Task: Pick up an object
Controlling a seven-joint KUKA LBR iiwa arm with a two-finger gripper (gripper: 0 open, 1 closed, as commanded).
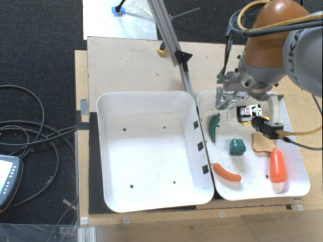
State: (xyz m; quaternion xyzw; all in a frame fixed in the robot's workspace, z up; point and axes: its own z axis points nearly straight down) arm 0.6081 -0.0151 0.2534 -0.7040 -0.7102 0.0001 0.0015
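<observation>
My gripper hangs over the back left part of the right bin, under the orange wrist band. Just below it lies a dark green pepper-shaped piece, close to the bin's left wall. A teal lump sits near the bin's middle. Beside that lump, to the right, a tan bread-like slice lies flat. An orange sausage shape rests near the front left. At the front right lies an orange-red bottle. I see nothing held in the gripper.
The left bin adjoins the right one along a shared wall with black clips. A grey metal pole slants down to the bins' back junction. A black plug with a yellow cable hangs by the arm. Cables lie off the bench, left.
</observation>
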